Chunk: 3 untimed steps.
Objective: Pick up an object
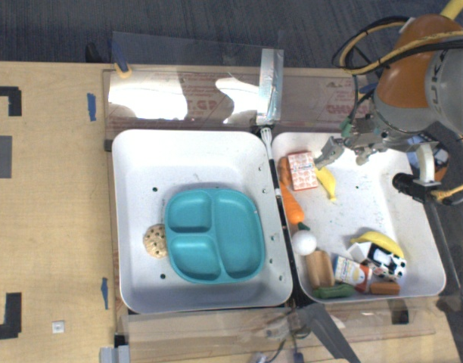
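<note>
A: Item one, left bin (133,157). Contents?

B: One teal divided tray (214,234), centre. One cookie (155,240) touching the tray's left edge. White floor free along the top and the left wall.

A: Item two, the divider between the bins.

B: Right bin (413,278), left wall, top to bottom: a small red-and-white carton (301,171), a carrot (293,206), a white ball (304,242), a tan cylinder (318,268), a green piece (331,293). All crowded against that wall, hard to get around.

A: Further right?

B: A small banana (327,184) just beside the carton, open floor on its right. Low right corner: a yellow banana (379,241) over a black-and-white toy (387,261) and a packet (349,268), packed together.

A: Claw?

B: Claw (345,150) hangs at the bin's upper edge, near carton and small banana. Fingers look spread; nothing between them.

A: Task status?

B: Not done, I judge. Every object lies in the bins; descent, closing and lift remain. The small banana seems the easiest candidate, with the bin's bare middle as working room.
</note>
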{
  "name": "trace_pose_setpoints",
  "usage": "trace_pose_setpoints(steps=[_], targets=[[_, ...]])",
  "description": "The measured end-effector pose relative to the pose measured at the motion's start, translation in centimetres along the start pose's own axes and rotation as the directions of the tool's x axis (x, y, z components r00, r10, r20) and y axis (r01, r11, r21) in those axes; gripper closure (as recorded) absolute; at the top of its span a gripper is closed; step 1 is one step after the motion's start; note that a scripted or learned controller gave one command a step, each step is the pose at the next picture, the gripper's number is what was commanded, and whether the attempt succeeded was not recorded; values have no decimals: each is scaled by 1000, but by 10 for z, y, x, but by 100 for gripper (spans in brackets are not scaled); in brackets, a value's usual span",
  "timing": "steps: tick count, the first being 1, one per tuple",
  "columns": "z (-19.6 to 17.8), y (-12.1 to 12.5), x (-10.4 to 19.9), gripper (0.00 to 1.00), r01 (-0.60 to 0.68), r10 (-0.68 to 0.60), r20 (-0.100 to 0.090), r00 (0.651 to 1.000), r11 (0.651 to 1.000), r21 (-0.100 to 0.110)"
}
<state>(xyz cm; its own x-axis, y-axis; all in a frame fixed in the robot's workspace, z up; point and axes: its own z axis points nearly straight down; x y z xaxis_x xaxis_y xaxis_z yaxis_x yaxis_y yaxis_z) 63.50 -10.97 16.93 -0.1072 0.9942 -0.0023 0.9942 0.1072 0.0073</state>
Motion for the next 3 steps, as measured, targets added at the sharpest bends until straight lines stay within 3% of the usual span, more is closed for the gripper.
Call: trace_pose_setpoints(steps=[1, 2, 3], targets=[[83, 3, -21, 0, 81, -81, -1, 997, 997, 2], [72, 5, -21, 100, 83, -83, 2, 997, 997, -2], [-18, 6, 78, 100, 81, -81, -4, 997, 997, -1]])
